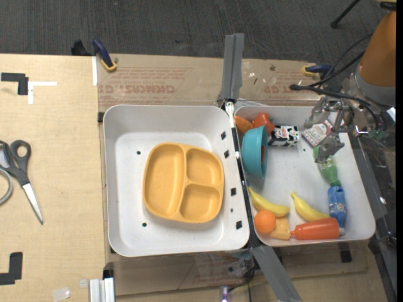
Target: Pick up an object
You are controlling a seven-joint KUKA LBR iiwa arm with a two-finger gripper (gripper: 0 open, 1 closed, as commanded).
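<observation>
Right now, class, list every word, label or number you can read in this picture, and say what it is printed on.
Red lettering on the cardboard sheet: appears reversed or upside down, too blurred to read with confidence.
Small packet by the gripper: print too small to read.
Blue bottle: label too small to read.
No other text is legible.

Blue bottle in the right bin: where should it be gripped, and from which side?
Grip the blue bottle across its middle, coming straight down from above. It lies flat, long axis running up-down in the view, beside the bin wall. A yellow banana lies on its other side, so clearance looks tight.
</observation>
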